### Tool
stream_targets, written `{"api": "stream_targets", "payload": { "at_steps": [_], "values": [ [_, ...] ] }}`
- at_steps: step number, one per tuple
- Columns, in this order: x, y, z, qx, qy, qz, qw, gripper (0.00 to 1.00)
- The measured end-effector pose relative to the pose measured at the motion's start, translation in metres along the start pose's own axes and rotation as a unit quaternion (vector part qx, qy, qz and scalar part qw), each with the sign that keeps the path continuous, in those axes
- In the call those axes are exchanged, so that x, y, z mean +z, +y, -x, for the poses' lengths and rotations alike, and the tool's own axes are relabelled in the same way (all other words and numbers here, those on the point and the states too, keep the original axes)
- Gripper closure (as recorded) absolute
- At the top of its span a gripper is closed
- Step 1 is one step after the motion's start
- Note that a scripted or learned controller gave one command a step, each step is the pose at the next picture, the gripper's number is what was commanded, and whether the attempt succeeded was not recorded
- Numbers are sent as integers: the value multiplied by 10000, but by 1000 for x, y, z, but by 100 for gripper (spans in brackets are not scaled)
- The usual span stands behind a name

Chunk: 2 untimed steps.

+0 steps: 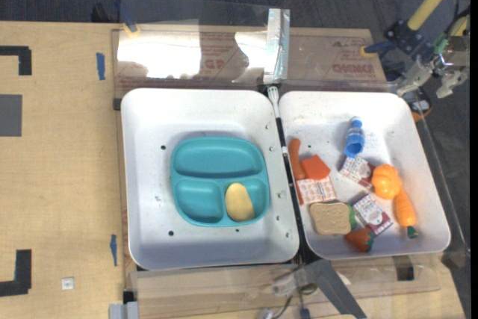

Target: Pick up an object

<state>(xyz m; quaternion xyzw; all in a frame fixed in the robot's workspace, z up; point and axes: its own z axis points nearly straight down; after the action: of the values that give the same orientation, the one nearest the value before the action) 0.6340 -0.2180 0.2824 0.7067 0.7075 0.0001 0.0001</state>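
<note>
1. Dark carpet surrounds a wooden bench [52,160] bearing two white bins.
2. Left bin [142,123] holds a teal tray [209,160] with a yellow potato [239,202] in its lower right compartment.
3. Right bin [426,160] holds the candidates: blue bottle [354,135], orange [386,181], carrot [405,211], bread slice [330,218], small cartons.
4. Gripper [427,78] hovers at that bin's upper right corner; whether it is spread or pressed together I cannot tell.
5. Nothing looks lifted; choosing, descending and grasping all remain.

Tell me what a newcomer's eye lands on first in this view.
First comes the teal divided tray in the left bin, with a yellow potato in its lower right compartment. Next is the bright jumble in the right bin: an orange fruit and a carrot near its right wall, a blue bottle above them, and a slice of bread toward the front.
</note>
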Motion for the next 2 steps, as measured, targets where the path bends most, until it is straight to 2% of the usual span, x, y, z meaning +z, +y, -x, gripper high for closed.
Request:
{"api": "stream_targets", "payload": {
  "at_steps": [1, 2],
  "values": [
    [130, -4, 0, 1129, 4, -17, 9936, 0],
    [140, 0, -2, 1159, -15, 98, 9932, 0]
  ]
}}
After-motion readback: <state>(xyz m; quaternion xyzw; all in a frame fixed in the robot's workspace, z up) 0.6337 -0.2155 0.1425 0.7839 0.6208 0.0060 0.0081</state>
